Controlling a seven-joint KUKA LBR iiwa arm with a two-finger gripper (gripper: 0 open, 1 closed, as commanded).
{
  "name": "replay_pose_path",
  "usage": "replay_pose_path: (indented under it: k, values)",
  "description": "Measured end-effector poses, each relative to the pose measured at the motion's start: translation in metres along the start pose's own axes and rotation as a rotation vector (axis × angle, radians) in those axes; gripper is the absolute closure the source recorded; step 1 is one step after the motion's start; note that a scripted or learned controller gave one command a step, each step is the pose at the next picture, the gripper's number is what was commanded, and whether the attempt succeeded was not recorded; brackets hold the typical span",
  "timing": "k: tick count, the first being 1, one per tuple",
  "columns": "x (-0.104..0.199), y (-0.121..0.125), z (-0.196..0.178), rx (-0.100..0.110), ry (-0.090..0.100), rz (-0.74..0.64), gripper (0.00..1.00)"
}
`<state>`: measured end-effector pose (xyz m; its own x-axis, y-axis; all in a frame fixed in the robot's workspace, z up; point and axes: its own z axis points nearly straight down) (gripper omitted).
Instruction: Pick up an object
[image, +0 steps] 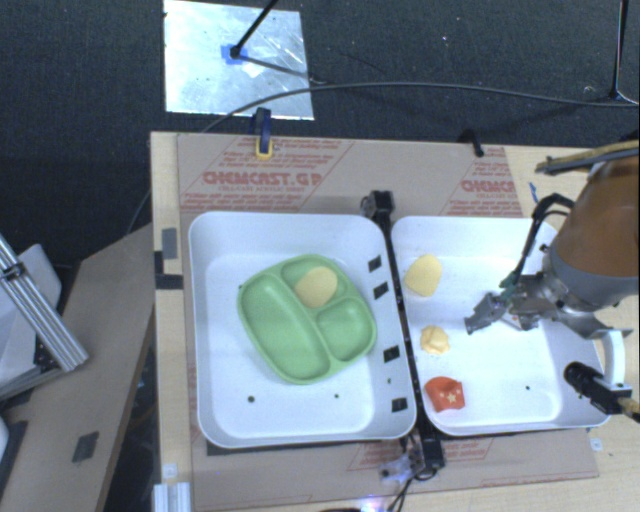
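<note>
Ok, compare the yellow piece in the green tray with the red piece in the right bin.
The yellow piece is pale yellow and rounded; the red piece is red, blockier, with a small yellow spot. The yellow piece sits in a compartment of the green divided tray in the left bin; the red piece lies on the right bin's bare floor near the front. The yellow piece looks somewhat larger. Both lie away from the gripper.

Bench (330, 165) bears left bin (215, 330) beside right bin (500, 228).
</note>
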<state>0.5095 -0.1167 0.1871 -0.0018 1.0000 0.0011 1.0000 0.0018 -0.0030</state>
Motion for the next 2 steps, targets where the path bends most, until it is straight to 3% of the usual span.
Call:
replay_pose_path:
  k: [2]
  values:
    - [0.005, -0.008, 0.105, -0.002, 0.0, 0.001, 0.0]
